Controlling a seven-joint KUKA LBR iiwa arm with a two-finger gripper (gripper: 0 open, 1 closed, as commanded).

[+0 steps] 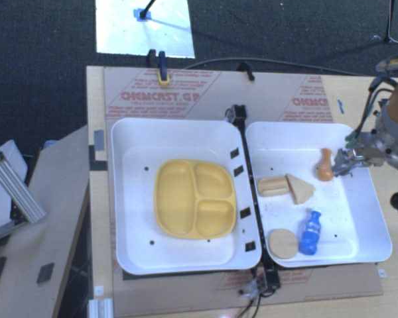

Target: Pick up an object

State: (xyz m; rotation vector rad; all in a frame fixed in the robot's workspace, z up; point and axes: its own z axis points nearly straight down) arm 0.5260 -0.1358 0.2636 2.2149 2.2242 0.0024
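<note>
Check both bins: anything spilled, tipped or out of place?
Nothing spilled or broken. The blue bottle lies on its side in the right bin, touching the round tan disc. The yellow divided tray sits flat in the left bin. The claw is beside the orange piece.

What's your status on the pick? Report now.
Tool low over right bin, beside orange bottle-shaped piece; grasp unconfirmed. Blue bottle, tan pieces loose nearby. Yellow tray in left bin.
</note>
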